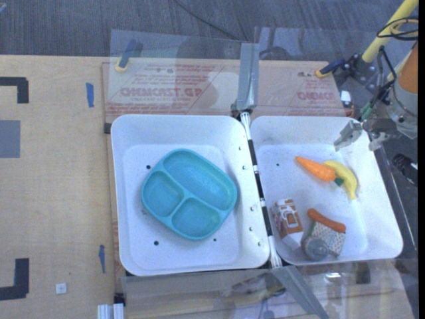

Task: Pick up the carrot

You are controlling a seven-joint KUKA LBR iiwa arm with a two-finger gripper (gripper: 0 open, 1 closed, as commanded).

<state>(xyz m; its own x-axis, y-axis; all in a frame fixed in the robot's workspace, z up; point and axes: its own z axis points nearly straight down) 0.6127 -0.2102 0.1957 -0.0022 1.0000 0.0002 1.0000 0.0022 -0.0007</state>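
Broadly, the wooden bench [53, 198] carries two shallow white bins side by side, their inner rims touching along a centre seam. The left bin [126, 138] holds a teal divided plate [189, 193], three compartments, lying flat and turned at a slant, roughly at the middle of that bin's floor. The right bin [385, 238] holds everything else. The arm [406, 78] comes in over that bin's far right corner, and its gripper [358, 135] hangs above the right rim near that corner, two pale fingers spread a little apart with nothing between them.

The carrot [315, 169] lies on the right bin's floor, a little toward the far edge from the middle, orange, its narrow tip pointing toward the centre seam. Its thick end touches a yellow banana [346, 177], which curves away toward the right rim. The gripper is near the carrot but clear of it, up and to the right.

Along the near edge of the right bin sit a small brown-and-white carton [287, 218] close to the centre seam, a patterned pouch with a grey cap [323, 240] beside it, and a small orange-red sausage-shaped piece [327, 220] resting at the pouch's far side.
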